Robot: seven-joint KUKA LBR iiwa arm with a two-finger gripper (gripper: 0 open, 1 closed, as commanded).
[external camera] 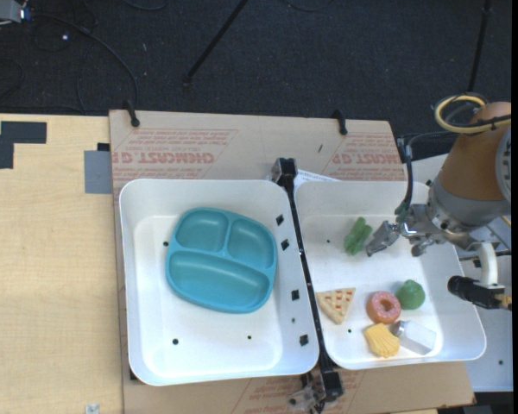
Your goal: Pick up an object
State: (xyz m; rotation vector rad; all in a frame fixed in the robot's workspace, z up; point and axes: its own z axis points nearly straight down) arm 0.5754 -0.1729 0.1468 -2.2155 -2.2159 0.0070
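While the arm reaches in from the right, the near end of the right bin is crowded: yellow piece touching a grey-white block, pink donut just behind, green ball beside the donut, waffle wedge to their left near the divider. Mid-bin floor between these and the far items is bare, good open room. Further back, a green leafy piece lies near the bin's left-centre, apart from the rest. End effector sits just right of it, low over the bin; can't tell whether it's released or clenched, and nothing visible in its grip. Left bin holds one teal divided plate, centred, wide bare margin to every wall. Bins butt along a black centre rail. Cardboard under both, on the table; table left of the bins is open.
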